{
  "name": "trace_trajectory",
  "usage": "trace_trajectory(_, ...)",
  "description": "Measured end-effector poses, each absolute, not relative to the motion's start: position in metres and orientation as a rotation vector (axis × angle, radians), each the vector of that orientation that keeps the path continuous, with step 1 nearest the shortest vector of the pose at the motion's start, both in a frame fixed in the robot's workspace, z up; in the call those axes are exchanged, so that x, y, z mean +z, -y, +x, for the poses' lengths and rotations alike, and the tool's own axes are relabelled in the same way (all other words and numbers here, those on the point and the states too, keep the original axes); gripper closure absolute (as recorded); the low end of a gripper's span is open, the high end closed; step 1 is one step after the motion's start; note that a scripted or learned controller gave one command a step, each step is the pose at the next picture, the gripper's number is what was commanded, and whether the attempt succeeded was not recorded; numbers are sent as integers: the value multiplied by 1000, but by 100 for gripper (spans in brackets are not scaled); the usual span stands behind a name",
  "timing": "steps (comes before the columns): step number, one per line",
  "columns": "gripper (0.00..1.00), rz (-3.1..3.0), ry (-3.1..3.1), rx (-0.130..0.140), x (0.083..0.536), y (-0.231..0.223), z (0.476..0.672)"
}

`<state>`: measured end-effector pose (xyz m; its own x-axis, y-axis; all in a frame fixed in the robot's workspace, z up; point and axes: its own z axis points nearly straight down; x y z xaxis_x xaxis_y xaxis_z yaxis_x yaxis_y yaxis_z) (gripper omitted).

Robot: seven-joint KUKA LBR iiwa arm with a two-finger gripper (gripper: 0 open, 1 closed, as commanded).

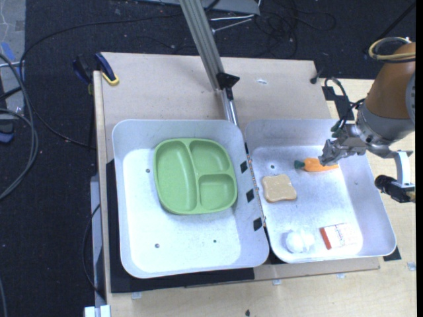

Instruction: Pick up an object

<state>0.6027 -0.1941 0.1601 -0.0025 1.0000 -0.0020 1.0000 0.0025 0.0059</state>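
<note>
In the right bin lie an orange carrot with a green end, a slice of toast, a white round object and a small red-and-white carton. My gripper hangs low over the carrot's right end, its tip touching or nearly touching it. The grey wrist and orange band rise to the right of it.
The left bin holds a green three-compartment plate. A metal pole slants down from the top to the seam between the bins. Black clips sit along that seam. Cables lie on the dark floor around the bench.
</note>
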Motion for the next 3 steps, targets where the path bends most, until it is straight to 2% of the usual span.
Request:
trace_trajectory(1,100,2212,-2220,6,219,186,609)
trace_trajectory(2,100,2216,-2222,3,234,186,610)
trace_trajectory(3,100,2212,-2229,4,239,126,622)
